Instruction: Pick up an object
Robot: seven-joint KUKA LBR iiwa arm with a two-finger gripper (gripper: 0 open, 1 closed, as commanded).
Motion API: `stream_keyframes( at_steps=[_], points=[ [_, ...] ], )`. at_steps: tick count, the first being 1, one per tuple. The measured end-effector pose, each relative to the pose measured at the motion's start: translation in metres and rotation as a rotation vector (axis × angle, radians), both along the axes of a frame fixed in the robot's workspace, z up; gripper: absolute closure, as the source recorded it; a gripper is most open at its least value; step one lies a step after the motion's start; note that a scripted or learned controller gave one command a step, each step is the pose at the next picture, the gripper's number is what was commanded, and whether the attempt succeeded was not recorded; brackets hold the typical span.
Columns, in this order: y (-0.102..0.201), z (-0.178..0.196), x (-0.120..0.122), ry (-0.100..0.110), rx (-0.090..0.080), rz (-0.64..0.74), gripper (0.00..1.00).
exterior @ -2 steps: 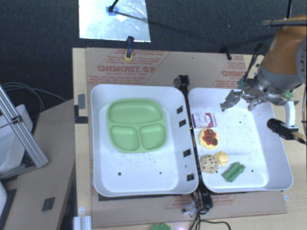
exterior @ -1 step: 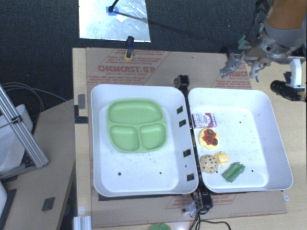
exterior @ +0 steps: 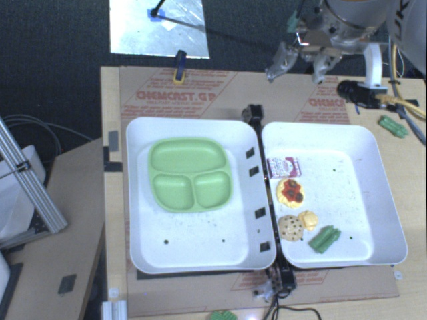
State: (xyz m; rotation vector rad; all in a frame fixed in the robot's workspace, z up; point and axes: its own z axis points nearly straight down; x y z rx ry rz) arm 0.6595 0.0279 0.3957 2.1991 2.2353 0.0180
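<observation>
My gripper (exterior: 298, 65) hangs high above the far edge of the right bin (exterior: 360, 139), its two fingers spread apart with nothing between them. Along the right bin's left side lie a pink-and-white packet (exterior: 283, 167), a small pizza-like disc with red topping (exterior: 291, 192), a chocolate-chip cookie (exterior: 289, 227), a yellow piece (exterior: 307, 219) and a green bean-like piece (exterior: 325, 239). All of them sit well below and in front of the gripper.
The left bin (exterior: 140, 245) holds a green three-compartment tray (exterior: 190, 174). A black divider with clips (exterior: 261, 185) runs between the bins. Cables and a green connector (exterior: 392, 125) lie at the bench's far right. A metal sheet (exterior: 159, 19) lies behind the bench.
</observation>
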Motion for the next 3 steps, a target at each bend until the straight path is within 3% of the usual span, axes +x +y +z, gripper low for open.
stream_keyframes(
  at_steps=[1, 2, 3],
  points=[
    [0.016, 0.057, -0.056, 0.006, -0.002, -0.008, 0.0],
    [0.098, 0.115, 0.011, 0.0, 0.0, -0.005, 0.0],
    [0.158, 0.122, 0.009, 0.008, -0.002, -0.008, 0.0]
  ],
)
